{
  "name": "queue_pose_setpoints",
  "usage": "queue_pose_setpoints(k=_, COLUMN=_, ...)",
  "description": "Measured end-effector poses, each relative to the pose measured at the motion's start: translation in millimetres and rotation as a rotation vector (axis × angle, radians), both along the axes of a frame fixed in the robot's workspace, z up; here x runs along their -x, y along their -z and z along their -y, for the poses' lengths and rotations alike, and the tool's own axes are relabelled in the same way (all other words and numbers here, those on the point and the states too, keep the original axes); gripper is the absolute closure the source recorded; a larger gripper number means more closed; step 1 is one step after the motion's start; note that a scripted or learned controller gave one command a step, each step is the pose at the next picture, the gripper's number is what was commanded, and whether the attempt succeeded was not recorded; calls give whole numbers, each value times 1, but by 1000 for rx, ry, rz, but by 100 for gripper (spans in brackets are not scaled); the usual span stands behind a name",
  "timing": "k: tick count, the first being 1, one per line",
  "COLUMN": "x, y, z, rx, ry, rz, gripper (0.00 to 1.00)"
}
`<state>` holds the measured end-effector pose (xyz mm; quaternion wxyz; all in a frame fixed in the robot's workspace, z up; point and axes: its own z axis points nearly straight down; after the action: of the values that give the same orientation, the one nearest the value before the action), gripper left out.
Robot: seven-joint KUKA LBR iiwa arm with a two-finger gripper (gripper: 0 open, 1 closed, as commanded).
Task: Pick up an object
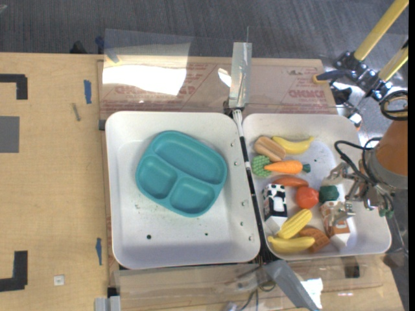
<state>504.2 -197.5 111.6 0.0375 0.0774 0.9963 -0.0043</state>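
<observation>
— While hanging low over the right bin [373,238], reaching in from the right: gripper [340,207], fingers spread, clasping nothing.
— Sitting just under it, toy food [293,193]. Lying alone in the left bin [123,238], teal plate [181,172].

Fixed overhead camera, slanted down, both bins [123,193] in frame.

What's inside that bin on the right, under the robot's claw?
The right bin holds toy food: bananas, a carrot, a tomato, corn. The gripper covers part of the pile, so whatever lies beneath it stays hidden.
</observation>
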Motion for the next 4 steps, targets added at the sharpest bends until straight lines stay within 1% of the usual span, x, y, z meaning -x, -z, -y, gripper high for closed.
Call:
queue_pose_setpoints(k=1, x=2, y=1, z=-13, rx=1, ry=41, rz=-2, gripper=0)
queue_pose_setpoints(k=2, x=15, y=22, z=-79, rx=-15, ry=55, rz=-57, gripper=0)
queue_pose_setpoints(k=3, x=-86, y=22, z=-88, rx=-7, ry=5, rz=-60, gripper=0)
queue_pose_setpoints(k=4, x=-108, y=22, z=-86, rx=-13, ry=40, rz=-64, gripper=0)
